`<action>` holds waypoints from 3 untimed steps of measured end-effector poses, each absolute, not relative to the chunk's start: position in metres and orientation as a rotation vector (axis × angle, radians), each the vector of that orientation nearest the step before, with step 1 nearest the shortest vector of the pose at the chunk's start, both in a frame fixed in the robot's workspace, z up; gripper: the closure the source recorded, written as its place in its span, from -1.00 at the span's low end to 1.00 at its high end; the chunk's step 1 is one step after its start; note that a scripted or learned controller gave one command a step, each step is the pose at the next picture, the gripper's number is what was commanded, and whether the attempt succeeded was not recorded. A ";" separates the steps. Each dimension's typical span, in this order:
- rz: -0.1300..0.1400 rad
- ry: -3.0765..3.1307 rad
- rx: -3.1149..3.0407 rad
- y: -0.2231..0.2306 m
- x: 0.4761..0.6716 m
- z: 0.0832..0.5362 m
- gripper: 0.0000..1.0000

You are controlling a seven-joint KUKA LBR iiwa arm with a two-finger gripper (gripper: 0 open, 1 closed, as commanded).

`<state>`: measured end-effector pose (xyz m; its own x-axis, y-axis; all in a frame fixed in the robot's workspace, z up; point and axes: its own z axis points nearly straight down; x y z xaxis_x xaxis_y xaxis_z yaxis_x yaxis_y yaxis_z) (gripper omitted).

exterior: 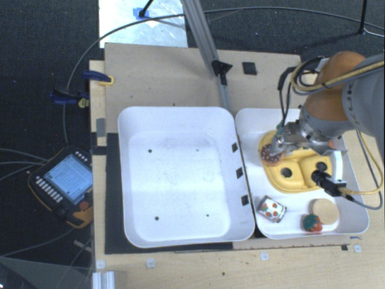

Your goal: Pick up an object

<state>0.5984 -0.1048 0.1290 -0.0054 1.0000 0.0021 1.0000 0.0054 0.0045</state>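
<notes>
The right bin (355, 224) holds a yellow moulded object (293, 170) with two dark holes, lying in the middle. At its left end sits a small round reddish-brown ring-like thing (271, 154). My gripper (278, 144) hangs right over that ring at the yellow object's upper-left end. A white cup with coloured dots (272, 209) lies on its side near the bin's front. A tan round disc (325, 209) and a small green and red item (310, 223) lie at the front right.
The left bin (129, 125) stands beside the right one, their rims meeting in the middle. A grey pole (201, 35) slants across the back. A teach pendant (65, 182) lies off the bench at left. Cables trail from the arm's wrist over the right bin.
</notes>
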 end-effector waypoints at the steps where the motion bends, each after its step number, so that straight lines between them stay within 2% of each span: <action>1: 0.006 2.223 2.213 -0.104 0.600 0.173 1.00; 3: 0.007 2.222 2.212 -0.111 0.590 0.286 1.00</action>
<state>0.5902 -0.1106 0.2860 -0.0042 1.0000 -0.0015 1.0000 0.0042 0.0074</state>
